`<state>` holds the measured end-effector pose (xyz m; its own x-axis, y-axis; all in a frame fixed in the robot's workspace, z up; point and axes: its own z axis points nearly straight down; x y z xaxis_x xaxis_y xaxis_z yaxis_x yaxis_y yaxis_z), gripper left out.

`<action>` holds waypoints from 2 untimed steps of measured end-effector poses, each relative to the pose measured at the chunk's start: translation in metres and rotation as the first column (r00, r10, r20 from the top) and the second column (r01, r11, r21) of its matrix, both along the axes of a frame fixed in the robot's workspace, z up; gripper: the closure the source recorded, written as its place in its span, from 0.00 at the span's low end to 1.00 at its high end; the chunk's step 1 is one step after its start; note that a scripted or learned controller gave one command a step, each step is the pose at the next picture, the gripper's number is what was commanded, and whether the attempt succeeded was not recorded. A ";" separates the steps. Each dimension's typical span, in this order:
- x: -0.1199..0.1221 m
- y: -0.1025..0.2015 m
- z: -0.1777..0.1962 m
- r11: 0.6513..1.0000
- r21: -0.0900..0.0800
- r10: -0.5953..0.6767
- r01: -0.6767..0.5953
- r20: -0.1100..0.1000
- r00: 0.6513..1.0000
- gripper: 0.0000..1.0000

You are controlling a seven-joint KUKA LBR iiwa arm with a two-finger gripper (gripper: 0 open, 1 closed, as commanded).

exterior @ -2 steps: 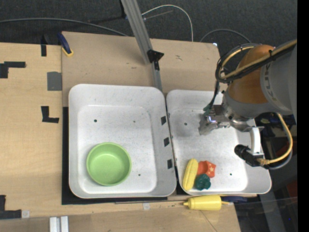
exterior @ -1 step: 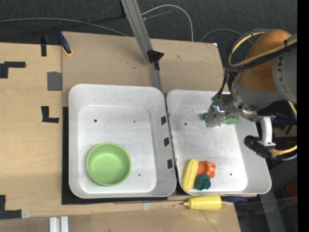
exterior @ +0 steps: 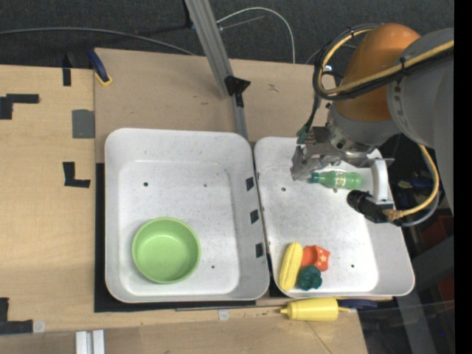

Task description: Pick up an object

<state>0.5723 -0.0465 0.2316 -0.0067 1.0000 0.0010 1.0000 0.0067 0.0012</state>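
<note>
A green bottle (exterior: pixel 339 179) with a pale cap lies sideways over the back of the right bin (exterior: pixel 369 271). Its cap end sits between the fingers of my gripper (exterior: pixel 304 170), which is shut on the bottle's neck. The grey arm with its orange band (exterior: pixel 383 50) comes in from the upper right, above the bottle. A yellow corn-like piece (exterior: pixel 290 265), a red-orange toy (exterior: pixel 317 257) and a dark green lump (exterior: pixel 310 277) lie together at the front of the right bin, away from the gripper.
A green bowl (exterior: pixel 166 250) sits at the front of the left bin (exterior: pixel 177 153). A yellow bottle (exterior: pixel 313 310) lies on the bench just in front of the right bin. A grey pole (exterior: pixel 214 43) slants up behind the bins.
</note>
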 end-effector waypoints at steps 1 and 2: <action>0.030 0.050 -0.009 1.000 0.000 0.000 0.000 -0.002 1.000 1.00; 0.043 0.092 -0.006 1.000 0.000 -0.001 0.001 -0.002 1.000 1.00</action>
<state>0.6151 0.0459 0.2252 -0.0061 1.0000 0.0014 1.0000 0.0061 -0.0008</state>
